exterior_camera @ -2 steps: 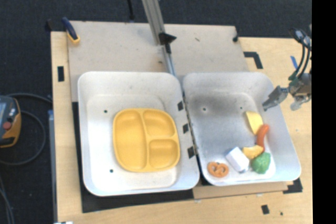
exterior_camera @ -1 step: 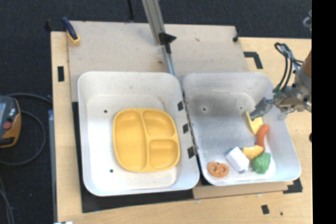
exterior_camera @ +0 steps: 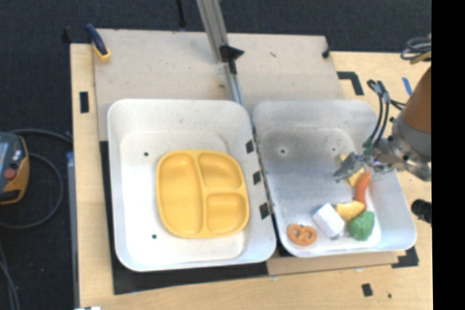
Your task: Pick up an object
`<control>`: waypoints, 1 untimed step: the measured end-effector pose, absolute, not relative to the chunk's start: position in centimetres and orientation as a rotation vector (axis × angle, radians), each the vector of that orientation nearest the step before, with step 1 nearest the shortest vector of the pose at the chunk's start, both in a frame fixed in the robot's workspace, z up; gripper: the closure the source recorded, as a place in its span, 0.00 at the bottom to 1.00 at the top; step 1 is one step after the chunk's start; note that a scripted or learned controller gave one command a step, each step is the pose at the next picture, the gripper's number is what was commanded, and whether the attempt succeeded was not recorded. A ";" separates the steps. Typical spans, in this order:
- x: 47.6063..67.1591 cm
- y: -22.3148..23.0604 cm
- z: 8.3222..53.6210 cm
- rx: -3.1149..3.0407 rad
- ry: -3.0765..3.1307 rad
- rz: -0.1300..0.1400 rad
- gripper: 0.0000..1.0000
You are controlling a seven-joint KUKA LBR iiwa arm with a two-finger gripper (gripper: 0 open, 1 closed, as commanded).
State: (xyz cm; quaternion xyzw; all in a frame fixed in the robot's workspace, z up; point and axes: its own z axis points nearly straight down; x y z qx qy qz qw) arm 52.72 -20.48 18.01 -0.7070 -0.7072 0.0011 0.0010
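A: The tool is hovering low in the right bin, above the carrot.

B: Gripping anything? I cannot tell. The carrot is lying on the bin floor, so the pick is looking undone.

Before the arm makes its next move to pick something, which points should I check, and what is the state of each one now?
1. End effector is over the right bin: ok.
2. Objects are available in that bin: ok, an orange carrot-like piece, a white block, a green piece and a pretzel-like piece.
3. Something is held already: cannot tell.
4. Target stands apart from its neighbours: not ok, the pieces lie crowded in the near corner.
5. Yellow tray in the left bin is out of the path: ok.
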 end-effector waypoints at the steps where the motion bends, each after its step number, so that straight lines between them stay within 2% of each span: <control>1: 52.6 -20.9 13.7 -2.221 -2.220 0.004 0.00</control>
